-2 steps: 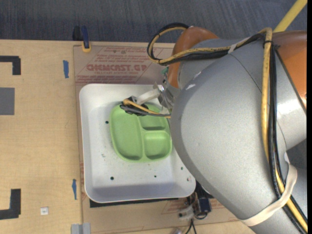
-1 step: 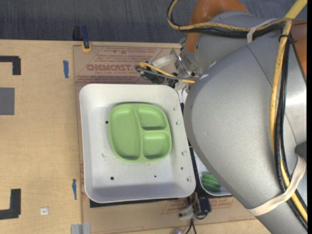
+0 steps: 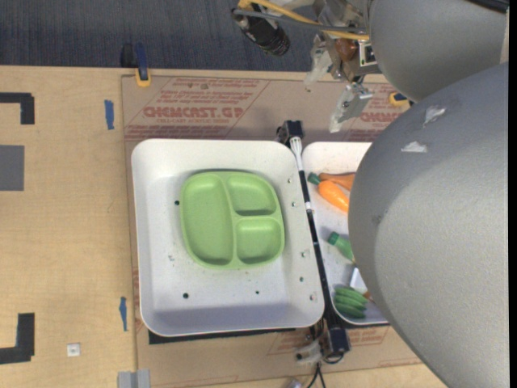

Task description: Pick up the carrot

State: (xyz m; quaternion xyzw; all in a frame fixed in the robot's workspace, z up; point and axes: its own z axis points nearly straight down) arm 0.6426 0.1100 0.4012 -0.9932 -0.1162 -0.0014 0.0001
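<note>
Gripper (image 3: 338, 87) beyond the far rim of the right bin (image 3: 327, 149), over the cardboard sheet (image 3: 202, 107). Nearer than the gripper, inside that bin: carrot (image 3: 334, 193), close to the far left corner and partly under the arm (image 3: 436, 217). Farther from the gripper along the same left wall, a small vegetable piece (image 3: 339, 244), then a ridged vegetable (image 3: 350, 299) by the near rim (both partly hidden by the arm). Left of the gripper and nearer: left bin (image 3: 145, 217), side by side against the right bin, with a divided plate (image 3: 233, 219) in its middle. Clamp (image 3: 290, 131) at the far end of the seam between the bins, left of the gripper.
</note>
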